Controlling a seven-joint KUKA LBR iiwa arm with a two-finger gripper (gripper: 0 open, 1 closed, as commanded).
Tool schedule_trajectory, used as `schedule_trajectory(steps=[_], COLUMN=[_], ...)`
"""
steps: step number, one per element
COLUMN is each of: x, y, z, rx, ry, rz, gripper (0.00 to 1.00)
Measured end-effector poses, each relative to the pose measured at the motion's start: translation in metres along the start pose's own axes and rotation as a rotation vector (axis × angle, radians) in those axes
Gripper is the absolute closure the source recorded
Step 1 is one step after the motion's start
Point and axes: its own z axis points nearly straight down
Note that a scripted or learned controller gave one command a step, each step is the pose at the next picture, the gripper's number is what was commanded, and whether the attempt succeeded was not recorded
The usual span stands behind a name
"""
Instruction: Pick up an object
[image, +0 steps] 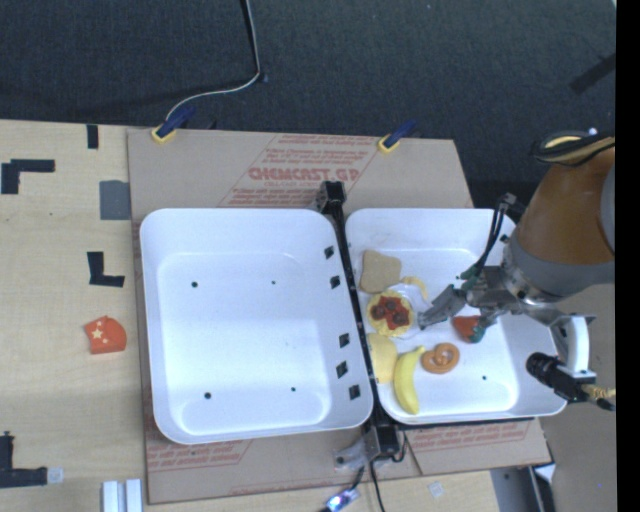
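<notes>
Nearest the bench's front edge, in the right bin (500, 405), a yellow banana (406, 380) lies curved along the front wall. One banana counted. Just beside it, to its right, sits one small orange pretzel-shaped piece (440, 358), round with dark holes.

Next back: the gripper (455, 318) hangs low over the middle of the right bin. Its two fingers are spread apart, one reaching left toward the bin divider, the other pointing down toward the front. Nothing sits between them; released. A small red piece (465, 325) lies on the bin floor right at the fingers, partly covered by them; whether a finger touches it cannot be told. A bit of green shows beside it, too small to identify.

Left of the fingertip: one round plate-like item with dark red and brown topping (391, 312), ringed in yellow and white. The left finger's tip ends just beside it. A pale yellow piece (382, 352) lies between that and the banana.

Further back, one tan bread-like slice (380, 270) rests near the divider, apart from the gripper.

Left bin (160, 300): white floor, a few dark dots.

Outside the bins, well apart to the left, one red-orange object (106, 335) sits on the wooden bench (60, 400).

Behind the bins, printed cardboard (300, 175) under both, with two blue-yellow clamps (397, 136) at its far corners.
</notes>
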Motion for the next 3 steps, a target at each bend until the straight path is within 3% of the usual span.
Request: schedule_trajectory(steps=[1, 2, 3], x=[-0.05, -0.047, 0.045], y=[-0.018, -0.016, 0.044], z=[0.128, 0.112, 0.02], rx=[0.004, 0.001, -0.012], ry=[0.0, 0.001, 0.001], rz=[0.004, 0.001, -0.011], gripper=[0.0, 1.0, 1.0])
